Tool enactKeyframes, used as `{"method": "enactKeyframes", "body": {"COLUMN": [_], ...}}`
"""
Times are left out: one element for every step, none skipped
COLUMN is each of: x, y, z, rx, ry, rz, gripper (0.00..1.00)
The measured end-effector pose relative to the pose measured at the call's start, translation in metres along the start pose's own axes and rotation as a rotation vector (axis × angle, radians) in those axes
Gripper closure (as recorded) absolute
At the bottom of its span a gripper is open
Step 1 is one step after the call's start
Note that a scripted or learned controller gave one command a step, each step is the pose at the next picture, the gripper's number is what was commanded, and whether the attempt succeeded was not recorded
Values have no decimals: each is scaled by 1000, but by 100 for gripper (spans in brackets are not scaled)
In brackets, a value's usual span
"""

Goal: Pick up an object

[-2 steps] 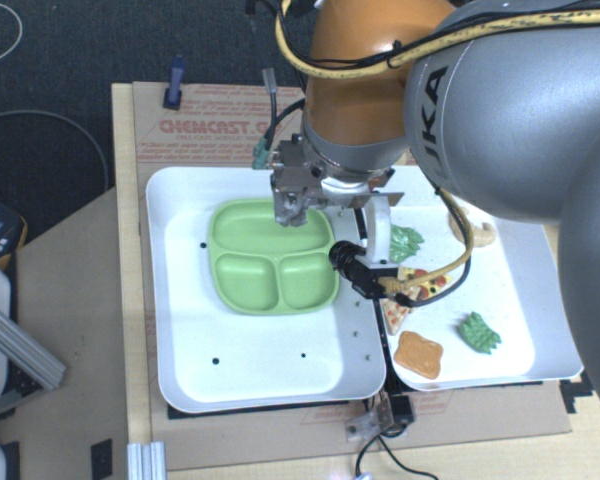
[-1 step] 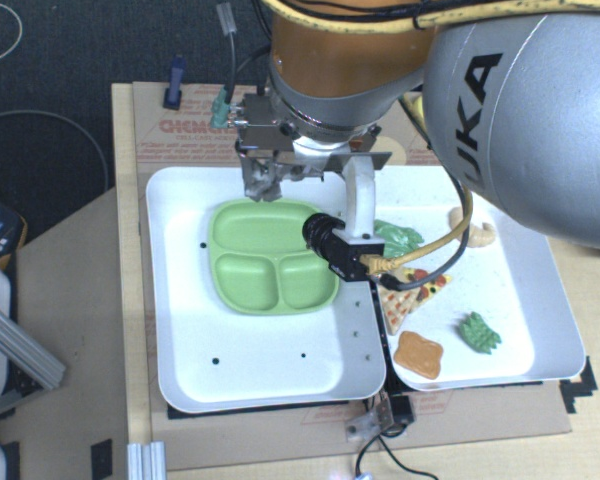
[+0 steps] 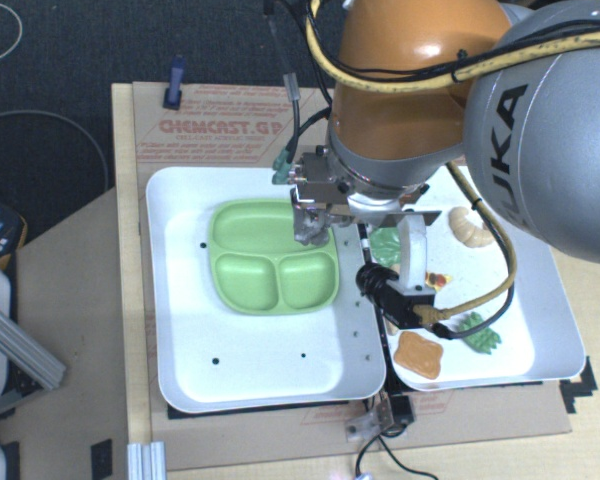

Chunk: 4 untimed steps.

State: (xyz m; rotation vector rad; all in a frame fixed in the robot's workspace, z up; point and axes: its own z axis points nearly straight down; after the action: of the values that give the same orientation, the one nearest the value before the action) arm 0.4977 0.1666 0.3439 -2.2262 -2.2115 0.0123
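A robotics lab: KUKA arm (image 3: 540, 118), cabled bench (image 3: 130, 268), white bins (image 3: 170, 298).

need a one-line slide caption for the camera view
KUKA arm's claw poised over the pale green three-compartment plastic plate in the left white bin, small toy foods in the right bin.

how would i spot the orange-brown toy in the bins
Look in the right white bin, at its near edge beside the divider. The orange-brown toy lies there, flat and toast-like, while the green leafy toy beside it is frilly.
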Motion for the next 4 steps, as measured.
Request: {"method": "enactKeyframes", "body": {"x": [-3, 45, 59, 0], "y": [33, -12, 40, 13], "z": [99, 39, -2, 49], "rx": [3, -12, -17, 1], "ry": [-1, 7, 6, -1], "rz": [-4, -14, -9, 0], "gripper": [100, 100, 100, 100]}}
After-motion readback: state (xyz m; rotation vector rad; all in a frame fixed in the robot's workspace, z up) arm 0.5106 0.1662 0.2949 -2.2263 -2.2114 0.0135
